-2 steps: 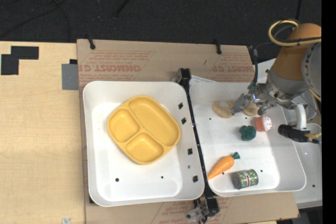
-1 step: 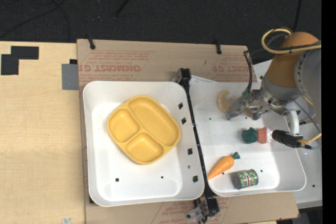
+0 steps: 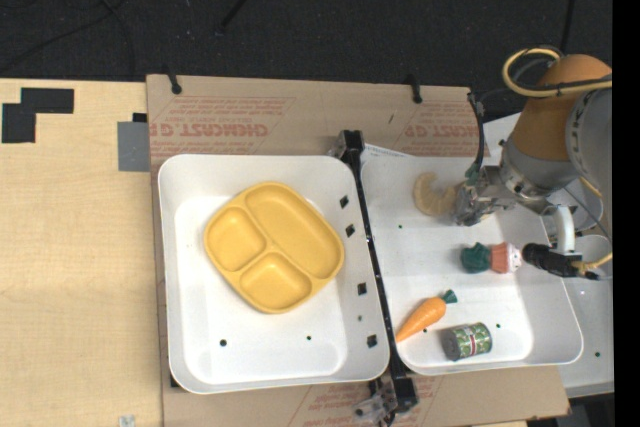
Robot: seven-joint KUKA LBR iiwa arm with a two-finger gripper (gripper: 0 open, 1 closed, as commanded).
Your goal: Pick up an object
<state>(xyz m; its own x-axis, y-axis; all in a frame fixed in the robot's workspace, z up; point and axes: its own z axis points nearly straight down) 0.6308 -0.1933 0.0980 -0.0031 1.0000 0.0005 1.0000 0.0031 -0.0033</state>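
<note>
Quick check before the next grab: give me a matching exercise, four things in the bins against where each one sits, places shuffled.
Things:
1. yellow tray
2. carrot
3. can
4. tan cookie

Places:
A. right bin, near front edge, right of the carrot
B. left bin, middle
C. right bin, back, just left of the gripper
D. right bin, front left, near the divider

Pairs: 1-B, 2-D, 3-A, 4-C
</note>
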